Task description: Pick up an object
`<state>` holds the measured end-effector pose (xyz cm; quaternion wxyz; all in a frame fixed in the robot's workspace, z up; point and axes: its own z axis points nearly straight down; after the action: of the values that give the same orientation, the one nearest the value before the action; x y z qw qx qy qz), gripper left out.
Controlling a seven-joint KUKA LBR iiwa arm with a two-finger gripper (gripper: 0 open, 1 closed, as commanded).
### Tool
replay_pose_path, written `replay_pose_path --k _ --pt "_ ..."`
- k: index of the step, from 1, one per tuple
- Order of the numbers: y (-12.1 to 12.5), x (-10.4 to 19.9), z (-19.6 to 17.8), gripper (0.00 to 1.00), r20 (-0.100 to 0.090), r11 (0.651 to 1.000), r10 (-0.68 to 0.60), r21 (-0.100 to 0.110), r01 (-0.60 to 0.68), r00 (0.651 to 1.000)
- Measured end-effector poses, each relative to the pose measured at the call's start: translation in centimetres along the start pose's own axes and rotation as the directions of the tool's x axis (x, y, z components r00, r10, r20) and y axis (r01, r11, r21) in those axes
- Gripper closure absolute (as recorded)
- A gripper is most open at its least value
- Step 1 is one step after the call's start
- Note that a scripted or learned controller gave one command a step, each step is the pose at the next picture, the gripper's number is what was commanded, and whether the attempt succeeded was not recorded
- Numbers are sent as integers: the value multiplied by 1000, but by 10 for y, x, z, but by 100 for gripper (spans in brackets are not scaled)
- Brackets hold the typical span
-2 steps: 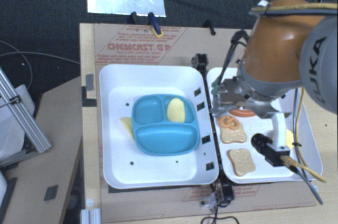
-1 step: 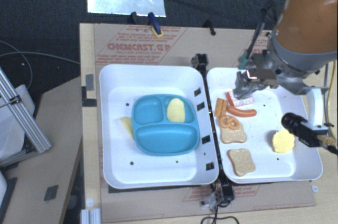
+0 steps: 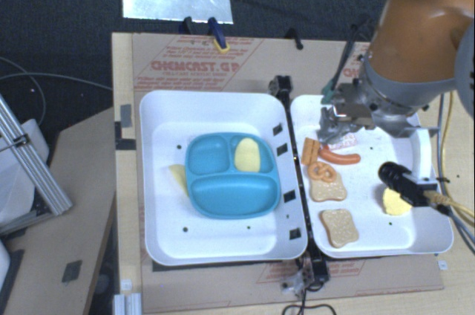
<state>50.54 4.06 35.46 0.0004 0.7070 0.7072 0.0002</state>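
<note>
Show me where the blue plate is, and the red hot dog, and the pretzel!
blue plate (image 3: pixel 231 196): camera view, on the bare floor of its big lower compartment.
red hot dog (image 3: pixel 340 155): camera view, on the middle of its length.
pretzel (image 3: pixel 323 172): camera view, on its twisted centre.

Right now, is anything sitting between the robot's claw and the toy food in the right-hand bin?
Nothing visible blocks it. The gripper hangs directly above the sausage and pretzel in the right bin, with open space beneath. The bread slices lie nearer the front, off to the side.
</note>
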Motion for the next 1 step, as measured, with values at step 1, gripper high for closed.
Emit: replay_pose_path --k 1 --pt "-13 53 68 100 -1 1000 -8 5 8 1000"
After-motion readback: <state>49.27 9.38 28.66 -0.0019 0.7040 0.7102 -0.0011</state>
